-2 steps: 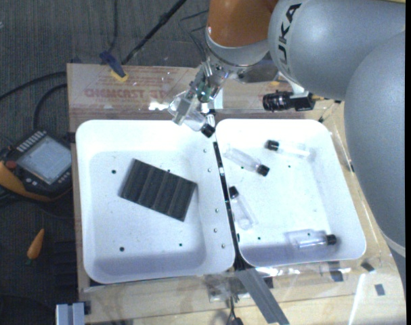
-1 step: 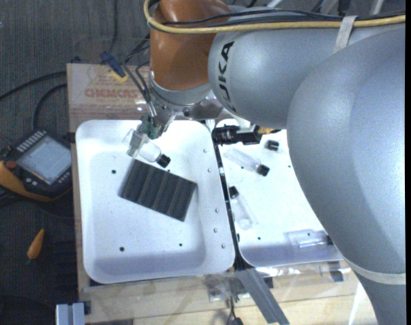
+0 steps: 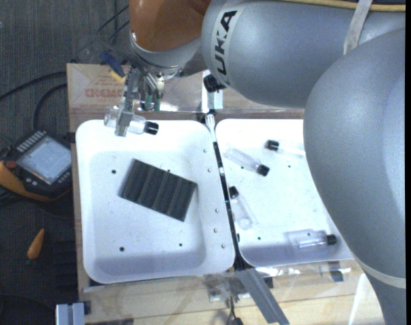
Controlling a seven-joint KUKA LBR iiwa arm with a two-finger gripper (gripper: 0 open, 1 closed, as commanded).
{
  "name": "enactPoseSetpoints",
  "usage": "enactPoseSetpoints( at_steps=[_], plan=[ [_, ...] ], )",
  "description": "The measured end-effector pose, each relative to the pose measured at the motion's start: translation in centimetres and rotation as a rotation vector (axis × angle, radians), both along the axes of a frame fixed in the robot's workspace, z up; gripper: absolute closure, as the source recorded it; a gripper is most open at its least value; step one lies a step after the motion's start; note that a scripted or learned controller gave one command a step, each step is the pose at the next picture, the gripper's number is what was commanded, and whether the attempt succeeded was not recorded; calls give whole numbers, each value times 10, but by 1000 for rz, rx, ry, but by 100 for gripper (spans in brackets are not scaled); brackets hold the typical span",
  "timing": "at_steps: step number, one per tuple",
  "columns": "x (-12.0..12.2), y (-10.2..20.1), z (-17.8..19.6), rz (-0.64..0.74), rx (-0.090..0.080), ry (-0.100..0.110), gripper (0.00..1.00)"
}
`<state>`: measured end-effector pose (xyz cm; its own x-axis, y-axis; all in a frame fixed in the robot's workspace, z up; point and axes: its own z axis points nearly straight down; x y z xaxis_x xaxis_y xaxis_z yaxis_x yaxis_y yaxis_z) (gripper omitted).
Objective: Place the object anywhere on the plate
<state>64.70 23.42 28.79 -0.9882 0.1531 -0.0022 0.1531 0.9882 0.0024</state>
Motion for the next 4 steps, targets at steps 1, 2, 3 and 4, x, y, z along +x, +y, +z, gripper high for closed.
enactPoseSetpoints(
  at_steps=[1,2,3,4],
  plan=[
    [10,-1,101,361,-1,-3,100],
    [22,-1,147,-15,1,0,100],
    [-30,-2,-15,131,-2,3,100],
    [-90,0,43,419,-1,0,100]
  ],
)
